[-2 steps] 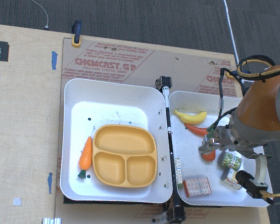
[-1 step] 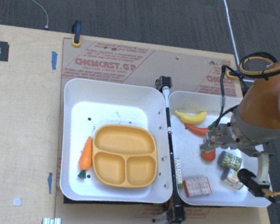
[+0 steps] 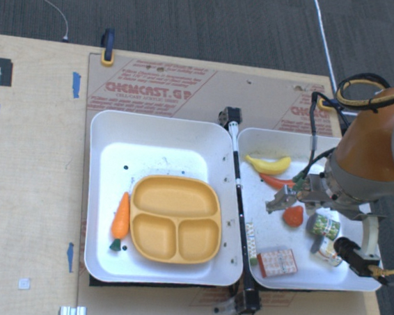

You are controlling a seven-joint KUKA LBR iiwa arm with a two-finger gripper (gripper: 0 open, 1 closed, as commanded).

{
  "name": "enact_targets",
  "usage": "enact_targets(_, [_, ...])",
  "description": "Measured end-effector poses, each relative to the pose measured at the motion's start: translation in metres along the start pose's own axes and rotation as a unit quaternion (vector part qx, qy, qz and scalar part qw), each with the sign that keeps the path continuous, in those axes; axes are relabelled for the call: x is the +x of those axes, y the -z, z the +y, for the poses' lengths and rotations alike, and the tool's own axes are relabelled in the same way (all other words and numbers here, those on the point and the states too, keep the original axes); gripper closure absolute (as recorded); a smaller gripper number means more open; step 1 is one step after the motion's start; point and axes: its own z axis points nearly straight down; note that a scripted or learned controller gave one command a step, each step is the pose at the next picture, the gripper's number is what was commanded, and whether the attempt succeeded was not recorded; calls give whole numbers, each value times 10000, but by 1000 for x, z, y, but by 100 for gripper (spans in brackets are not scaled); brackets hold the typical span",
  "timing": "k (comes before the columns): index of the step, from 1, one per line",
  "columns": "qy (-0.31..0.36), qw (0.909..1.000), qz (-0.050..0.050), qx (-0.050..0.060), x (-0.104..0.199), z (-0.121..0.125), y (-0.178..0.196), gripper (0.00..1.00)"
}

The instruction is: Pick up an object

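Arm reaches in from the right over the right bin (image 3: pixel 351 287); gripper (image 3: pixel 283 199) sits low near the bin's middle, fingers pointing toward view-left. Claw state: can't tell, the tips are small and blur into the bin floor, and nothing is visibly between them. Nearest candidate is the red tomato-like piece (image 3: pixel 293 215), just beside the tips, a bit toward the near edge and view-right, w/ no clear gap showing. It's roundish, so no long axis to line up with. Orange-red pepper-like piece (image 3: pixel 275 182) lies just on the far side of the claw, long axis roughly left-right across the bin; banana (image 3: pixel 268 163) is past that, same general lie. Green-label can (image 3: pixel 326 225) and a smaller can (image 3: pixel 328 252) sit under the wrist, view-right of the tips. Patterned box (image 3: pixel 277 262) is near the front wall, well apart from the claw. Left bin (image 3: pixel 101 199) holds a yellow divided tray (image 3: pixel 175 218) and a carrot (image 3: pixel 121 217), far off the arm's side. My read: tomato piece is the likely target; the claw needs a slight shift toward it before any grip is believable.
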Motion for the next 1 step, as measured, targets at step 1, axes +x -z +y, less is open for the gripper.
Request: enact_targets(1, [-12,10000,12,29,-46,-27,-82,0])
